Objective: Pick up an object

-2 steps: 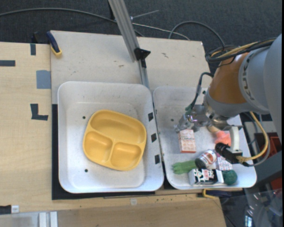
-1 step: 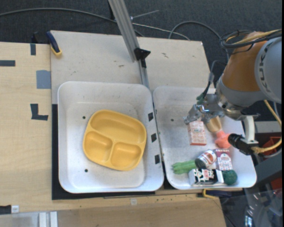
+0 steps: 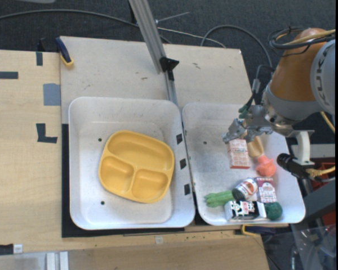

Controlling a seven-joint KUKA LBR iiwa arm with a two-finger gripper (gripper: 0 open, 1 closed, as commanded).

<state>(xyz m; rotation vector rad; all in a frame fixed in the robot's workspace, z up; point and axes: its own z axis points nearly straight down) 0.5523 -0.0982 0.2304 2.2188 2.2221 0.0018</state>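
The arm (image 3: 301, 75) reaches in from the right over the right bin (image 3: 211, 151); its gripper (image 3: 240, 129) hangs low above the upper part of that bin, just above a small reddish-white packet (image 3: 239, 153), and whether it is released or clenched cannot be told from this angle; nothing is seen between its tips.

The packet lies flat near the bin's middle right; a tan, rounded object (image 3: 257, 145) sits just beside it on the right, partly under the wrist; a salmon-pink object (image 3: 265, 166) lies just below that one. Toward the bin's near edge the remaining pieces crowd together: a green vegetable-shaped toy (image 3: 218, 197) to the left, a small can (image 3: 246, 188) beside it, a pink-and-white carton (image 3: 267, 190) to the can's right, a black-and-white patterned box (image 3: 243, 208) below the can, and a dark green ball (image 3: 274, 210) at the lower right corner.

The left bin (image 3: 81, 151) holds a yellow divided plate (image 3: 136, 166) with three compartments, lying flat near its middle; a slanted metal pole (image 3: 149, 30) crosses the bench (image 3: 22, 145) above the bins.
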